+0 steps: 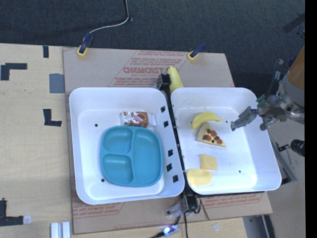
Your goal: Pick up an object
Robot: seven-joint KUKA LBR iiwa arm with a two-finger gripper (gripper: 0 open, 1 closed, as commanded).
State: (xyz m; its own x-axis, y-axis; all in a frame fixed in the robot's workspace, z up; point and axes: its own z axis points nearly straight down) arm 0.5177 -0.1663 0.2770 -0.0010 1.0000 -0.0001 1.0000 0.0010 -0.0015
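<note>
While gripper (239,122) hangs with fingers apart, holding nothing | I'd take banana (205,118) mid-curve (light, stiff, slippery plastic, I judge)

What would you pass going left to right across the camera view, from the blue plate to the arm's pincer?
Blue divided plate → small snack packet → banana → pizza slice → pincer. The yellow pieces near the front overlap the banana's span, so they are left out.

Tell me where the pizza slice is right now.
The pizza slice lies in the right bin, near its middle, just below the banana and above the yellow cheese square, left of the hand.
</note>
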